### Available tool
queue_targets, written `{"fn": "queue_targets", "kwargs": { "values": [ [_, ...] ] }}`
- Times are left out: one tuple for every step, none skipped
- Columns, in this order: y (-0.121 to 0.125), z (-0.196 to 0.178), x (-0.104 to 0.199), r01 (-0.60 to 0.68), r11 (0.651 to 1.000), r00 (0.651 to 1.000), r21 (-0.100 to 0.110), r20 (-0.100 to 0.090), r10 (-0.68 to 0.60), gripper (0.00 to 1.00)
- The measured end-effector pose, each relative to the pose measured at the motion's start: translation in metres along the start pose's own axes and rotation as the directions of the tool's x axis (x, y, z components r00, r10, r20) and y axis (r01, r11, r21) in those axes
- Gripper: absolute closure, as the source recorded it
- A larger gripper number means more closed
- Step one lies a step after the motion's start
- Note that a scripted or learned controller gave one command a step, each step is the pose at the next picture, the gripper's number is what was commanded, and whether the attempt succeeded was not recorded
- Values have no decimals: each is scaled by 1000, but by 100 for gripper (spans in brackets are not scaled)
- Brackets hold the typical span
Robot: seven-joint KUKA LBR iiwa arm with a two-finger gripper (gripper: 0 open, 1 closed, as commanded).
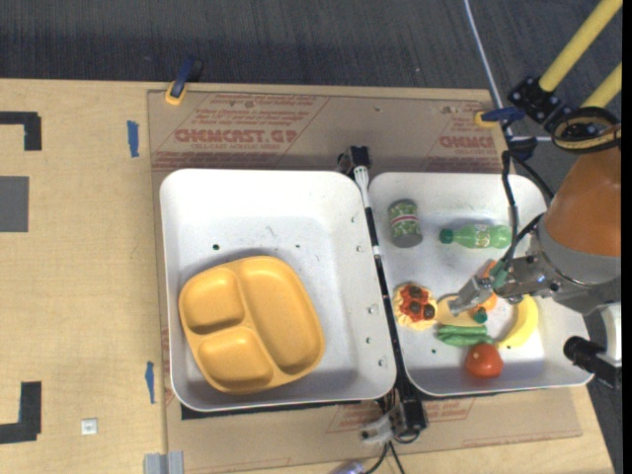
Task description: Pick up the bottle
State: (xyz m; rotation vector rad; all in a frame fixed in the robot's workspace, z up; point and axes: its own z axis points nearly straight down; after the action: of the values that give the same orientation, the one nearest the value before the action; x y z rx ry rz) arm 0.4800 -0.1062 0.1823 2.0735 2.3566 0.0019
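Observation:
The bottle is green and clear with a green cap, lying on its side near the back of the right bin. My gripper hangs low over the middle of that bin, a short way in front of the bottle and apart from it. It sits above a small yellow and orange toy, just above the green vegetable. The arm's grey and orange body covers the bin's right edge.
In the right bin there are also a small can with a green label, a pizza-slice toy, a red tomato and a banana. The left bin holds a yellow divided plate.

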Motion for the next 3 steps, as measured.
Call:
{"fn": "queue_targets", "kwargs": {
  "values": [
    [40, -71, -57, 4, 1000, 1000, 0, 1, -4, 0],
    [24, -20, -42, 29, 1000, 1000, 3, -2, -29, 0],
    [25, -30, -43, 30, 1000, 1000, 0, 0, -30, 100]
  ]
}}
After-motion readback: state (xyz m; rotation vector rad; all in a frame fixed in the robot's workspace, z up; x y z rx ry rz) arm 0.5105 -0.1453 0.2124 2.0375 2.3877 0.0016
